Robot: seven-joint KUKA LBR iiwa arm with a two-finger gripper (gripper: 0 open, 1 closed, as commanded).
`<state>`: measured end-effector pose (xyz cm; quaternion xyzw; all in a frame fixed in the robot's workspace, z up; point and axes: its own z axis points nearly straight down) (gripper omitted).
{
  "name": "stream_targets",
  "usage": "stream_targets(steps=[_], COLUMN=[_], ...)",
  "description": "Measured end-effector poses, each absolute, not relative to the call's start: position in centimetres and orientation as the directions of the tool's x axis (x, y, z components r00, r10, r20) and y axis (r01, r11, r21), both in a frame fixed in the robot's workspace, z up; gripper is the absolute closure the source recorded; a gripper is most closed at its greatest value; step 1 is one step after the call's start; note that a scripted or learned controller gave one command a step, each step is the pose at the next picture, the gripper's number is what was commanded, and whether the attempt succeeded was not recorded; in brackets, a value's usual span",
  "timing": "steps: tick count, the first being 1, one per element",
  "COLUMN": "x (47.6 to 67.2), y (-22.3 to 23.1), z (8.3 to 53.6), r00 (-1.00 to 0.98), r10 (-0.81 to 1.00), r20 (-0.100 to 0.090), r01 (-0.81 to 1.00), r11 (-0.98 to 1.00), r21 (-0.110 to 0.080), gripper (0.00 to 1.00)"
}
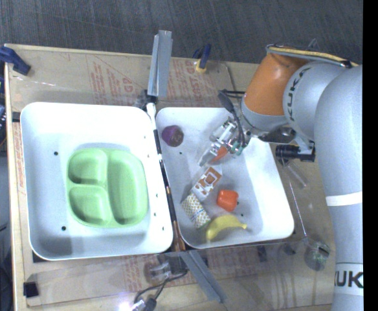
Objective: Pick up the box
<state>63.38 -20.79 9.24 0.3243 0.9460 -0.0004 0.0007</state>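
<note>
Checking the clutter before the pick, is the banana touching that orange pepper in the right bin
Apart. The camera view shows a strip of white bin floor between the orange pepper and the banana, which lies just below it in the right bin.

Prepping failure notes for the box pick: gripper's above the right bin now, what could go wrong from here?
1. The small orange-and-white box lies close beside the patterned packet and the orange-red pepper-shaped toy; the gripper may nudge or grab a neighbour.
2. The gripper sits up-bin of the box, not over it, so closing here would likely miss.
3. The yellow banana lies just past this cluster and could get shoved against the bin wall.
</note>
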Motion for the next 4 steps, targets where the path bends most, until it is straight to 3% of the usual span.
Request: stream_targets(steps=[1, 2, 3, 4], x=[62.9, 61.2, 60.5, 60.7], y=[-12.4, -14.4, -20.6, -20.5], z=[9.2, 16.8, 10.0, 11.1], r00=[-0.701, -0.834, -0.655, -0.659], r10=[0.713, 0.551, 0.755, 0.752], r20=[0.002, -0.003, 0.002, 0.0], r01=[0.713, 0.551, 0.755, 0.752], r11=[0.701, 0.834, 0.655, 0.659], r21=[-0.001, 0.0, -0.001, 0.0], gripper=[0.0, 0.0, 0.0, 1.0])
